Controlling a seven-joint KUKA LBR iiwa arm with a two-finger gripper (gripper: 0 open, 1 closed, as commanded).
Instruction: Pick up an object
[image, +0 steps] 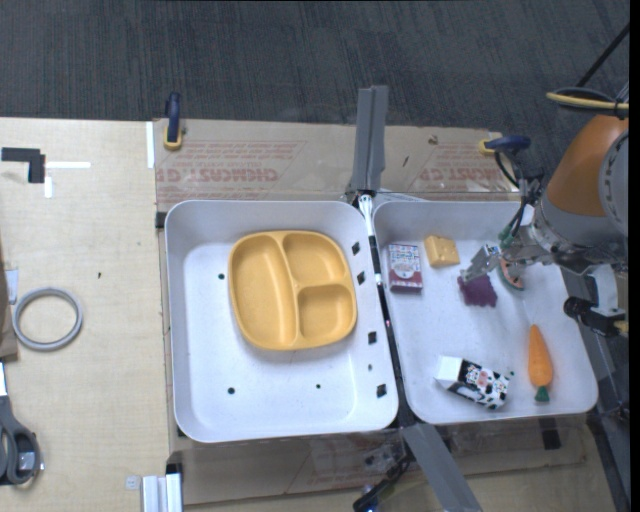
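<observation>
My gripper hangs over the far part of the right bin, reaching in from the right. A small purple object lies on the bin floor just below its tip, close to it or touching it. Around it lie a yellow block, a small red and white box, an orange carrot with a green end, and a black and white cow-patterned carton. In the left bin a yellow divided plate rests flat.
A metal divider stands between the bins at the back. On the bench to the left lie a grey tape roll and scissors. Blue-handled clamps hold the cardboard behind the bins.
</observation>
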